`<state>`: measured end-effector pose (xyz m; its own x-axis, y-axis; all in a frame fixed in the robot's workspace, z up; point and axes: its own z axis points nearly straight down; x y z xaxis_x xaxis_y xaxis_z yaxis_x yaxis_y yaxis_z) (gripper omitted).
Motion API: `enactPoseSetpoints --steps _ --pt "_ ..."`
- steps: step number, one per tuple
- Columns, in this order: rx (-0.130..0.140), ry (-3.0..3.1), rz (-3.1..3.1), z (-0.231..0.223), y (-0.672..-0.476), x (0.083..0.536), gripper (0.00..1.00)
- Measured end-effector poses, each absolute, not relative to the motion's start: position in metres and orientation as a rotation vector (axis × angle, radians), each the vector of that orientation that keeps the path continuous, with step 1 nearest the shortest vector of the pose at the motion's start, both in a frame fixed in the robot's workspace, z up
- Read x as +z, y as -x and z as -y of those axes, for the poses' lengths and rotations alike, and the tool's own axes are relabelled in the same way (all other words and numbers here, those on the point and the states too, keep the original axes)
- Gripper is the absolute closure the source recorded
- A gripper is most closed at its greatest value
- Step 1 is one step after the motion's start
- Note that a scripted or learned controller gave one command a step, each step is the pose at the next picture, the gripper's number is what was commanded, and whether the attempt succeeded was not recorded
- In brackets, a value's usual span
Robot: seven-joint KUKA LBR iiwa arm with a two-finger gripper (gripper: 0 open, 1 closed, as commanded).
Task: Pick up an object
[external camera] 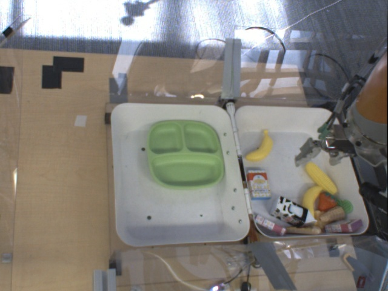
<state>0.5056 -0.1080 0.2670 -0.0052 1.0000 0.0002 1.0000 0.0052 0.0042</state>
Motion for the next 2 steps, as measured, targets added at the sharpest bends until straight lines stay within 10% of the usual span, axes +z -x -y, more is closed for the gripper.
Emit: enactPoseSetpoints --steps 2 --pt "0.003 -2.172 -2.268 0.083 -0.588 0.112 0.0"
